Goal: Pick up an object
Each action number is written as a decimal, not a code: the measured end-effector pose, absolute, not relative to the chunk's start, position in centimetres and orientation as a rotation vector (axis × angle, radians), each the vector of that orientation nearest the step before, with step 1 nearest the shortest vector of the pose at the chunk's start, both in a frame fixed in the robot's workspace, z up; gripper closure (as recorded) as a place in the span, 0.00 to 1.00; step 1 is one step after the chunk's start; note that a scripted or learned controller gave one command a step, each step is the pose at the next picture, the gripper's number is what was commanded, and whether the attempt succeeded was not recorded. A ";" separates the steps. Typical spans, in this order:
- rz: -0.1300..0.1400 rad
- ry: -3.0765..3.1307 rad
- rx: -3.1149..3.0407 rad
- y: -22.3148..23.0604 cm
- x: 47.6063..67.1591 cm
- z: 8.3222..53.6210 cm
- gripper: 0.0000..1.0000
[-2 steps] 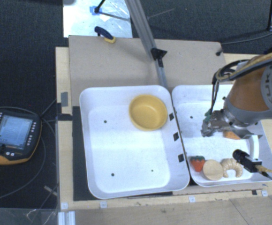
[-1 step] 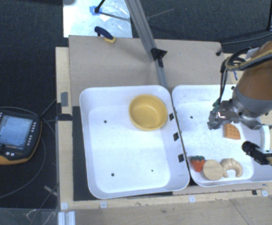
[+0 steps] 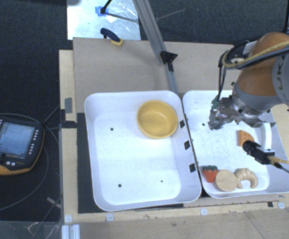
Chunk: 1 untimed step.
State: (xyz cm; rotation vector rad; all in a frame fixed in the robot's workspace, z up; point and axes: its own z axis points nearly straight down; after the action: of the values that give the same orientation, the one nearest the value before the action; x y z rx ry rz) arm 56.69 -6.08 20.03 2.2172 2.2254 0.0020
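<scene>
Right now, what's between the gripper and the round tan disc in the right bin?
In the camera view, bare white bin floor lies between the gripper and the disc; the red piece sits just left of the disc.

Two shallow white bins sit side by side on the desk (image 3: pixel 119 63): the left bin (image 3: pixel 104 183) mid-frame, the right bin (image 3: pixel 197 103) toward the right. The left bin holds one yellow bowl (image 3: pixel 157 119). The right bin's lower right corner holds four small items: one red piece (image 3: pixel 210 174), one tan round disc (image 3: pixel 226 180), one croissant-shaped piece (image 3: pixel 247 178) and one orange piece (image 3: pixel 244 136) above them. One control pendant (image 3: pixel 12 143) lies at far left.
</scene>
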 end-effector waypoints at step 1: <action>0.003 2.224 2.216 -2.6 59.5 21.5 1.00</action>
State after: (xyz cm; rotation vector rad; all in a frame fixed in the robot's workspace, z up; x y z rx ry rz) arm 59.51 -2.63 21.52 2.2161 2.2244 0.0028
